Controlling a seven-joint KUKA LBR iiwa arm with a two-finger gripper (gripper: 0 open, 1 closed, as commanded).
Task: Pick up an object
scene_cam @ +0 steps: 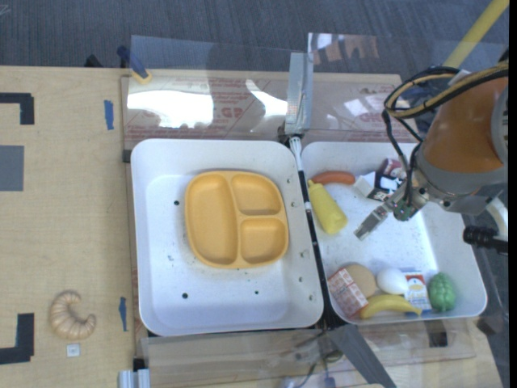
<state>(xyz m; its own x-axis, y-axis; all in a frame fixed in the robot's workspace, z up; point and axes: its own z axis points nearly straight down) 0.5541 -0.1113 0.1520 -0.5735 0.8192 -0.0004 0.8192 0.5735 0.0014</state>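
My gripper hangs over the middle of the right bin, reaching down and left from the orange-banded wrist. Just to its left lies a yellow bottle, with a gap between them. An orange-red sausage rests near the bin's back wall. Along the front wall sit a slice of bread, a banana, a white egg, a small carton and a green broccoli. I see nothing held in the gripper.
The left bin bears a yellow divided plate. A croissant lies on the bench at the far left, outside the bins. Bare bin floor lies below and right of the gripper.
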